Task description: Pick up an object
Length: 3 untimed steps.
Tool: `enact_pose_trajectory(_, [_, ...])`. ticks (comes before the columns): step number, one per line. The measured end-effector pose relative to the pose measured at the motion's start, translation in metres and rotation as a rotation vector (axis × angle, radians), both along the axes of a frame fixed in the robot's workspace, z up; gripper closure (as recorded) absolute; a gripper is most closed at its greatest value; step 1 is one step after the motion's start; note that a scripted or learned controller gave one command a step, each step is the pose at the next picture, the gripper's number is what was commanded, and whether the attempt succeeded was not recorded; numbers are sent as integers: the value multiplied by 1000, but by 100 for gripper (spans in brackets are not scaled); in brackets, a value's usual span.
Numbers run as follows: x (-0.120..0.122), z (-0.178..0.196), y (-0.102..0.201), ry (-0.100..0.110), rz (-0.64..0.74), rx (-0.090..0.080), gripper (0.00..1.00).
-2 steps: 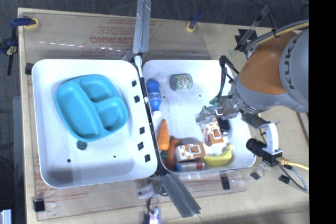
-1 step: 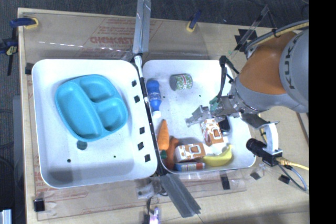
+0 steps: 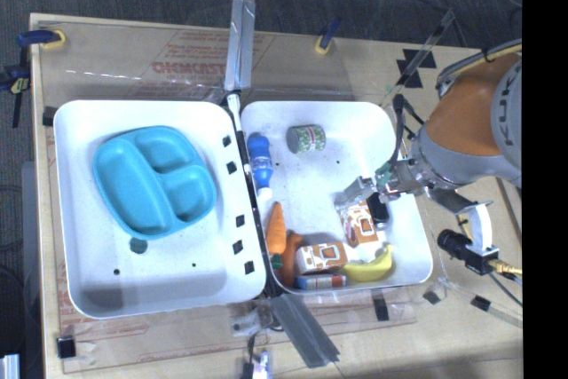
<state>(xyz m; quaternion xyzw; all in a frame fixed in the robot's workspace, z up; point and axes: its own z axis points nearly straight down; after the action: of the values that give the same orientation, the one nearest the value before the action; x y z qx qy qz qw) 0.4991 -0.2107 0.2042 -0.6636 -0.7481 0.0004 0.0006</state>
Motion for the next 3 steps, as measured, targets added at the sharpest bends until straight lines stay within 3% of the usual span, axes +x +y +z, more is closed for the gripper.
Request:
enact_pose_trajectory(1, [21,-87,0,-19,-6,-6,0])
enact_pose_trajectory(2, [73,-112,1,0,8,1,0])
enact_pose_trajectory(3, [-21,-111,2,-5,134,-1,0])
